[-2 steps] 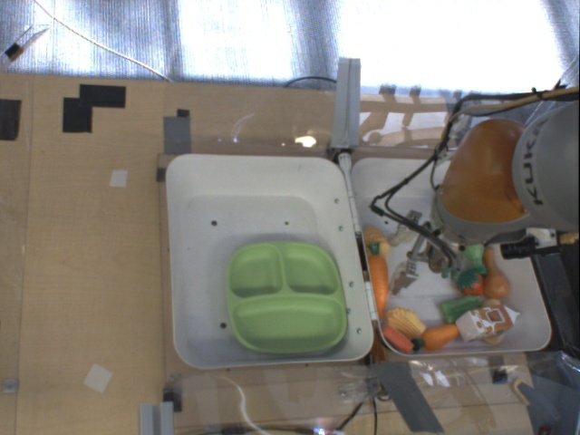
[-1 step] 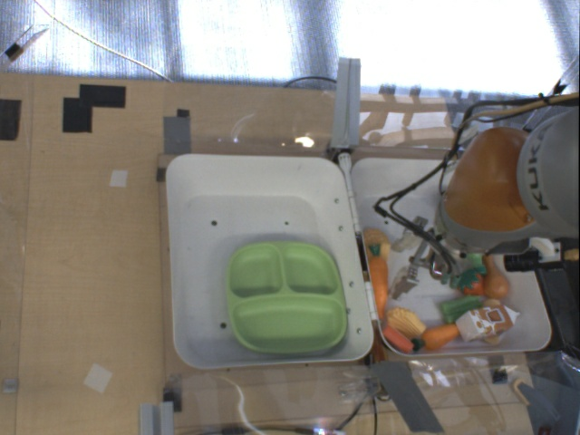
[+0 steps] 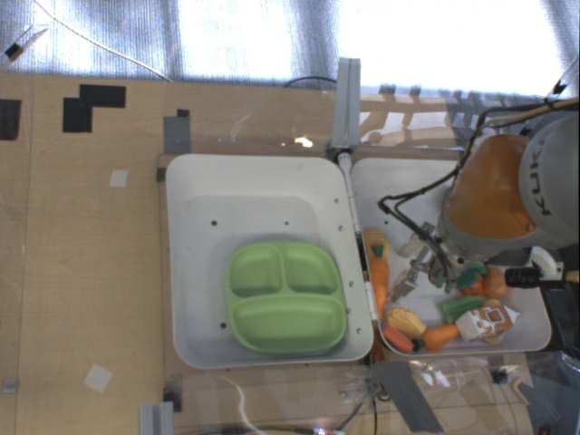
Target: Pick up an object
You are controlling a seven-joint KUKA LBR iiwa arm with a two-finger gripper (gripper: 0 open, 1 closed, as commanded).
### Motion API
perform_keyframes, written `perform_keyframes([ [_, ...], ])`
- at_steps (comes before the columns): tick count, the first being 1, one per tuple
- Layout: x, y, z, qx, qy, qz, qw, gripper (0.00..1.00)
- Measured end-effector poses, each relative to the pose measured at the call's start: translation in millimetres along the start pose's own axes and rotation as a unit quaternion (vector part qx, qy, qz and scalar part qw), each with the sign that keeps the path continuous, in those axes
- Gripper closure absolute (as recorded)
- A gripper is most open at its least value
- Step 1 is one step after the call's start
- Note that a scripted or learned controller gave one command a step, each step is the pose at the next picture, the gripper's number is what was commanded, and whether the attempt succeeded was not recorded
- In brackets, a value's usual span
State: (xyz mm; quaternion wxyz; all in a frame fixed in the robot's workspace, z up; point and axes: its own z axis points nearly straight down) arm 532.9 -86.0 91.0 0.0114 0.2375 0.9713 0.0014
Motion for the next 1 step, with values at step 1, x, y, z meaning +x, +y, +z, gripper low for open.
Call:
perform_keyframes([
  [1, 33.3, -18.4, -1.4, -0.001, -0.002, 0.054, 0.9986, 0.00],
])
